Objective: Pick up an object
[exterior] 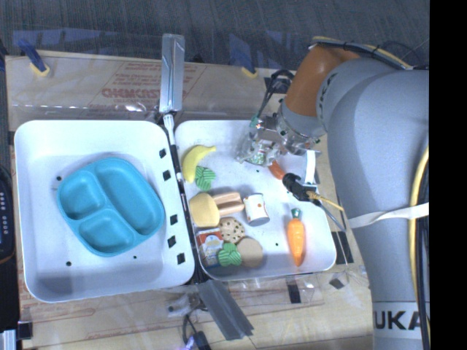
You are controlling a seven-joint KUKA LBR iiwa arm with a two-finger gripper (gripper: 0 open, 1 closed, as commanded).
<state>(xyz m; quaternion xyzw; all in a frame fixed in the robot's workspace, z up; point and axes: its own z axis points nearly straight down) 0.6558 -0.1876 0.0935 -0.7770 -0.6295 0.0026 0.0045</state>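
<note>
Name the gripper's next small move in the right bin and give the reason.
Probably lower straight down: the gripper sits at the right bin's far end over bare floor, with the banana beside it and nothing visible between its fingers.

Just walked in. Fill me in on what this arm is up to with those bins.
The grey arm reaches in from the right, and its gripper is down in the upper part of the right bin. Nothing can be seen held in it. Toy food lies around it: a banana, a carrot, a small white can, a cookie and more. The left bin holds a blue divided plate.
</note>
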